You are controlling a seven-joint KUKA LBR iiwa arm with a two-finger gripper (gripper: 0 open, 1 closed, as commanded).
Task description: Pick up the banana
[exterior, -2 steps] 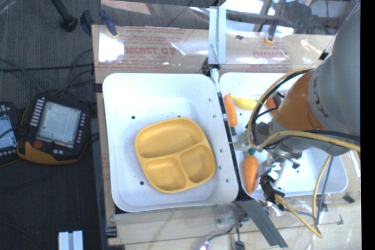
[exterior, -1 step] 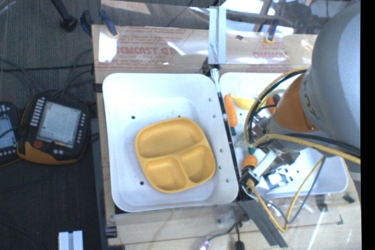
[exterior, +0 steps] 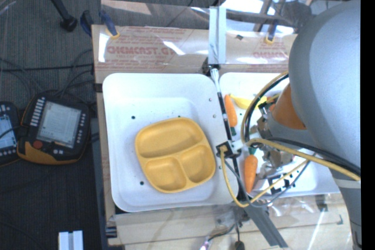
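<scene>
Arm (exterior: 328, 79) covers most of the right bin (exterior: 234, 82), and its top and right side run off frame. Banana (exterior: 241, 101): only a small yellow sliver shows past the cables, rest hidden. Lower carrot (exterior: 250, 171) partly masked by yellow cable; can't tell gripper finger state under the wrist and wiring.

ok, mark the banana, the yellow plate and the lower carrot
banana (exterior: 241, 102), camera view, visible yellow end.
yellow plate (exterior: 170, 140), camera view, big compartment's floor.
lower carrot (exterior: 249, 171), camera view, middle of body.
</scene>
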